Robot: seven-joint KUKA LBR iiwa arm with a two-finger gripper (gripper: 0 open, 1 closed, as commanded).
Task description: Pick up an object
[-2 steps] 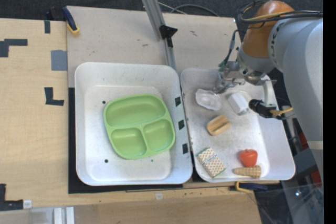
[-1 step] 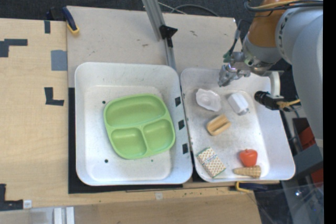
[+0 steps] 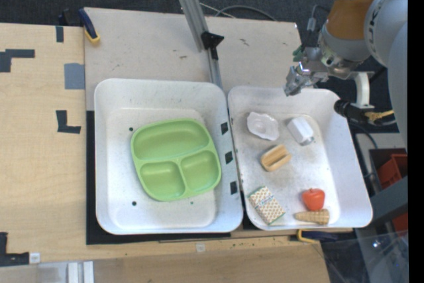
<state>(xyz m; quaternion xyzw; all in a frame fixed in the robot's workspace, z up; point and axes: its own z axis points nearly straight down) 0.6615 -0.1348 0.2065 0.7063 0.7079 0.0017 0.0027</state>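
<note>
Orange-banded and grey, the arm (image 3: 361, 6) stands highest over the bench and so closest to the lens, reaching in from the right. At its end the gripper (image 3: 295, 85) hangs over the far rim of the right bin (image 3: 354, 175), near the far left corner. Whether it is open or closed I cannot tell, as it is small and dark against the rim. I see no object in it.

The task asks for any one object, and all loose objects lie in this right bin, probably so that the arm can reach each from above. Closest to the gripper are a crumpled white piece (image 3: 262, 125) and a short white-grey cylinder (image 3: 301, 130) lying on its side, near each other but apart. The white piece is pale on a white floor, with an uneven shape. The cylinder looks smooth and may roll. Further toward the front lies a tan bread roll (image 3: 275, 158), then a checkered packet (image 3: 267, 205) at the front left, a red tomato (image 3: 314, 198), and a tan cone (image 3: 312, 217) just in front of the tomato.

Beyond, the left bin (image 3: 106, 142) holds a green divided plate (image 3: 175, 159), flat and wide, which I judge a poor choice for a two-finger grasp. A metal pole (image 3: 192, 10) rises behind the bins.
</note>
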